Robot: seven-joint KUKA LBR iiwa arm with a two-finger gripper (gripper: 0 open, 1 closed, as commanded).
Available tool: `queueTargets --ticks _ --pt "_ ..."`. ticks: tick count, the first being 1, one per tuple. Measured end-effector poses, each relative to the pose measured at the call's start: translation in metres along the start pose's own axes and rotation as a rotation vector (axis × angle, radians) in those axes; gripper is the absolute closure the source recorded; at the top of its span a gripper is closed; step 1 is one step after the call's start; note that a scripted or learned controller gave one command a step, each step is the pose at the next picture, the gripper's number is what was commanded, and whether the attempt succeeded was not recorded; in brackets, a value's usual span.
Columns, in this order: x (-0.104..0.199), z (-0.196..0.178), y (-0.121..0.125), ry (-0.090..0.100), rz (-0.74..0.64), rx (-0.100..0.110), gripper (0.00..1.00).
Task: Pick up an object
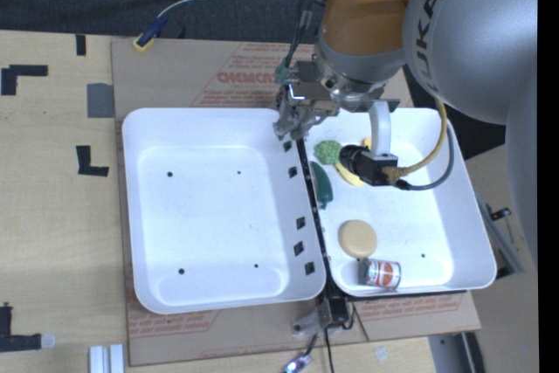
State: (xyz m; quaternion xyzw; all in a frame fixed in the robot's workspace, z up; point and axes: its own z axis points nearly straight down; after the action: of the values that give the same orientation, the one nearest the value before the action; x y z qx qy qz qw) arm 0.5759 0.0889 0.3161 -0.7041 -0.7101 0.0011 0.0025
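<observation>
The claw (301, 113), grip state hidden, likely hovers near the green toy (327, 152); centre squarely over it before descending.

You have open floor across the left bin (210, 214). In the right bin (454, 223), the broccoli (327, 151), banana (351, 173) and green piece (322, 184) crowd the dividing wall; the round cookie (357, 237) and can (381, 272) block the near corner.
</observation>
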Motion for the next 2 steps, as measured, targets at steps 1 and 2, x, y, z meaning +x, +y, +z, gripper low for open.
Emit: queueTargets --ticks 1,2 --pt "-0.030 -0.091 -0.035 -0.001 0.009 -0.013 1.00" --pt "-0.022 -0.203 -0.076 0.001 0.005 -0.018 1.00"
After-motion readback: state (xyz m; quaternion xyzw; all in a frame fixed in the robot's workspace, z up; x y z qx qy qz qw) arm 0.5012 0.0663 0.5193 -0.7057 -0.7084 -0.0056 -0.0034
